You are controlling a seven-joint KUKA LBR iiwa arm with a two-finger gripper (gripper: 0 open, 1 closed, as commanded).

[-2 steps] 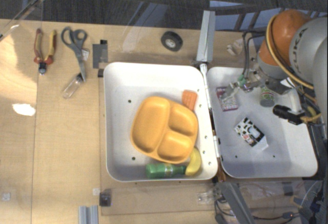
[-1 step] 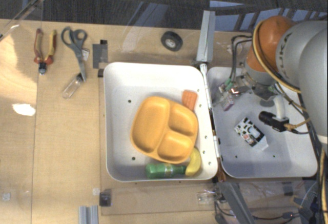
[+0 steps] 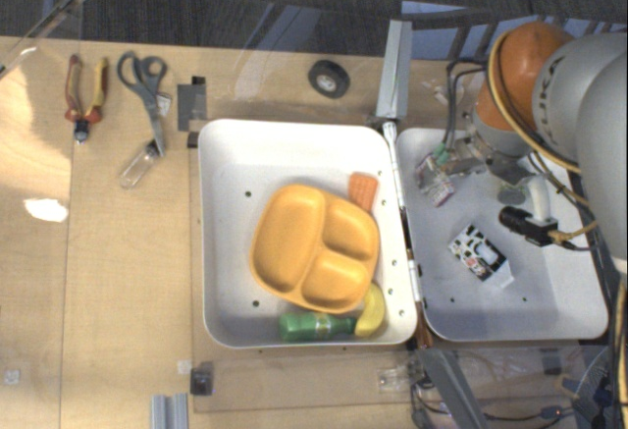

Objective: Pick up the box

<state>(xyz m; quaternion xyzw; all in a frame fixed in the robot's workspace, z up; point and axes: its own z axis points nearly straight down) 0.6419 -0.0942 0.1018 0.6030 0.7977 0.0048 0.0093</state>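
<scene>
While tray [image 3: 316, 248] fills left bin [image 3: 235, 152], box [image 3: 478, 252] in right bin [image 3: 549, 309].

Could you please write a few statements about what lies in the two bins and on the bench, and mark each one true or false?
1. The yellow divided tray lies in the left bin. True.
2. The box lies in the left bin beside the tray. False: it lies on the floor of the right bin, apart from the tray.
3. A green bottle lies along the left bin's near wall, below the tray. True.
4. The scissors lie inside the right bin. False: they lie on the bench, left of both bins.
5. A roll of black tape sits on the bench beyond the left bin. True.
</scene>
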